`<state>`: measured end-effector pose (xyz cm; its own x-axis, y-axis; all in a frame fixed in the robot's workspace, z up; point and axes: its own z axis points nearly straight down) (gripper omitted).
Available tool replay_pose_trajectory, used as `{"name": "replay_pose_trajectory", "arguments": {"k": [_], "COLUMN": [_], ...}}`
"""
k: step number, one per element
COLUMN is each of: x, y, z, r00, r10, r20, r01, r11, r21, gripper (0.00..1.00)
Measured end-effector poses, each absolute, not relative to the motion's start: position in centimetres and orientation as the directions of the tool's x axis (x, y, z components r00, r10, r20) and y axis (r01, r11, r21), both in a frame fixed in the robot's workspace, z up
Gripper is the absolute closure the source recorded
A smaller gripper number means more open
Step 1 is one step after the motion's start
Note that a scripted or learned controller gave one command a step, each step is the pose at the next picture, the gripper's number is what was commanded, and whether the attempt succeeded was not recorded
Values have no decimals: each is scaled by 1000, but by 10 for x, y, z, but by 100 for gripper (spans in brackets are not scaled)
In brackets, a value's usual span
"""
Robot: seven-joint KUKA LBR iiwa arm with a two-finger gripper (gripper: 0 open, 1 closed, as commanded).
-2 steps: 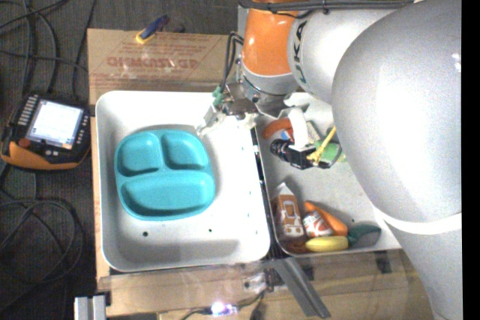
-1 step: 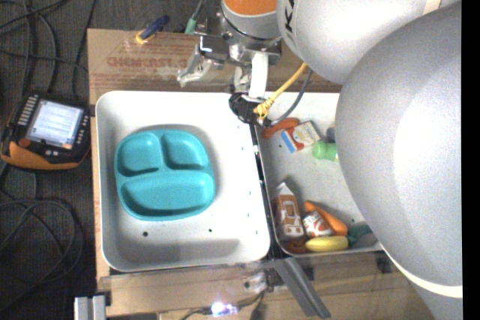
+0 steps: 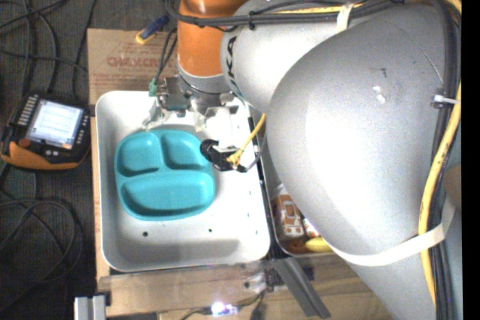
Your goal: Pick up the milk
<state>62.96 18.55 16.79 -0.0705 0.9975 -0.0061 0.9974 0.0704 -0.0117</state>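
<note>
My gripper (image 3: 177,106) hangs below the orange wrist band at the far edge of the left bin (image 3: 150,243), just above the back rim of a teal divided plate (image 3: 165,176). A small white boxy shape (image 3: 223,124) sits right beside the gripper on its right. It may be the milk, but I cannot tell, nor whether it is held. A black part with a yellow cable (image 3: 217,156) hangs over the plate's right corner. The arm's bulk hides most of the right bin.
In the right bin's visible strip lie a brown printed packet (image 3: 289,215) and something yellow (image 3: 318,243). A teach pendant (image 3: 49,130) rests on the floor at the left. Cardboard (image 3: 124,60) lies behind the left bin, and its front half is bare white.
</note>
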Motion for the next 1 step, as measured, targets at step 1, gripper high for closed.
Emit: {"name": "replay_pose_trajectory", "arguments": {"k": [1], "x": [651], "y": [218], "z": [351], "r00": [-8], "r10": [1000], "r20": [-8], "r01": [1000], "r11": [8], "r21": [-6], "gripper": [0]}}
